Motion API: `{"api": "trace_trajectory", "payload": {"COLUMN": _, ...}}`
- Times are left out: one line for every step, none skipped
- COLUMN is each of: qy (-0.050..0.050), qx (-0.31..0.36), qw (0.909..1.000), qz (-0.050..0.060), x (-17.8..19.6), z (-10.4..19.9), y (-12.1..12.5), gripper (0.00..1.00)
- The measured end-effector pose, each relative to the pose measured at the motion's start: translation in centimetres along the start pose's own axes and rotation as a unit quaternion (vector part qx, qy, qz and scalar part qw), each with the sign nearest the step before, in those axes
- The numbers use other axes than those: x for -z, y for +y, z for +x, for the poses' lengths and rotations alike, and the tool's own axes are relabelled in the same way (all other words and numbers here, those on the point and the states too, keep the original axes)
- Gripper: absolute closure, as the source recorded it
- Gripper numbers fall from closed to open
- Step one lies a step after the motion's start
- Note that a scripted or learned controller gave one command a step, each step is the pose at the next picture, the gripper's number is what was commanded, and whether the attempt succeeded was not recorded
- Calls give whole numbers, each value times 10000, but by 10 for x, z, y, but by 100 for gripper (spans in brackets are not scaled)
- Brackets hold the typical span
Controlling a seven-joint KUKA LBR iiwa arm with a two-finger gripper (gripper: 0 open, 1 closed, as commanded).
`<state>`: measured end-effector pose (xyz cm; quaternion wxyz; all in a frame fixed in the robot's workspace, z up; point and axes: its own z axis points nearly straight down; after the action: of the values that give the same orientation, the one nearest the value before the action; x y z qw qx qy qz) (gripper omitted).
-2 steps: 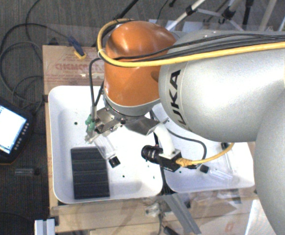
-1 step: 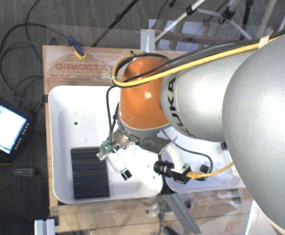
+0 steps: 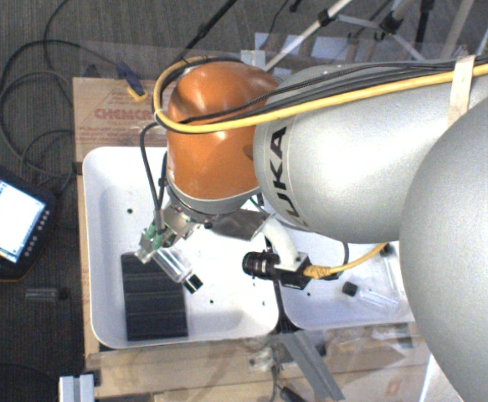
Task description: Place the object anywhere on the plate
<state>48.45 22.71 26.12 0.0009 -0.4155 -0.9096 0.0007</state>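
- Grey carpet [image 3: 26, 74] with loose black cables [image 3: 26, 141] surrounds the bench; brown cardboard [image 3: 110, 111] juts out from under the left bin's [image 3: 110, 174] far edge.
- Inside the left bin, in its near-left corner, a dark ribbed slab [image 3: 153, 301] lies flat on the white floor; it looks like the task's plate, though I cannot be sure.
- The gripper [image 3: 170, 262] hangs over the slab's far edge, with a green circuit board and a metal cylinder showing at its tip. I cannot tell whether it is open or closed, or whether it carries anything.
- The grey arm [image 3: 352, 157] and its orange band [image 3: 210, 132] cover the left bin's far-right part.
- The right bin [image 3: 344, 312] sits just beside the left bin and holds a small clear item [image 3: 367, 294].
- A lit handheld screen [image 3: 7, 222] lies on the carpet, away from the left bin's left side.
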Motion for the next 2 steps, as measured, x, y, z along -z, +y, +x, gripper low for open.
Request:
{"api": "trace_trajectory", "payload": {"qy": 1, "qx": 0, "qw": 10000, "qz": 0, "x": 0, "z": 0, "y": 0, "gripper": 0}}
{"api": "trace_trajectory", "payload": {"qy": -12, "qx": -56, "qw": 10000, "qz": -55, "x": -163, "z": -1, "y": 2, "gripper": 0}}
